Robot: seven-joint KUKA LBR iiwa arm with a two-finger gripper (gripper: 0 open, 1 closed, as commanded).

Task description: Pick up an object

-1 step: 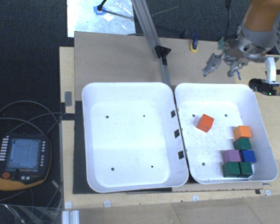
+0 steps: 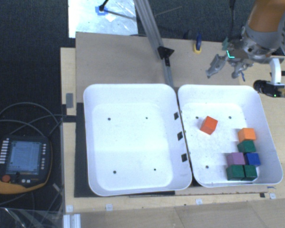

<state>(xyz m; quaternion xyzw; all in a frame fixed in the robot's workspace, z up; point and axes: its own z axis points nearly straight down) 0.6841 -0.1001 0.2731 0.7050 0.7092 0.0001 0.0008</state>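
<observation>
Claw (image 2: 226, 69) hangs above the right bin's (image 2: 268, 127) far rim, fingers spread wide, nothing in them. The orange cube (image 2: 209, 125) sits alone mid-bin, nearer the camera and a bit left of the claw, tilted. Other blocks (image 2: 244, 159) huddle in the near right corner, well apart, so nothing's blocking it.

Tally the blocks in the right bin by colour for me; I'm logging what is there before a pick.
Orange: 2
Green: 3
Purple: 1
Blue: 1
Total: 7 blocks, all in the right bin.
</observation>
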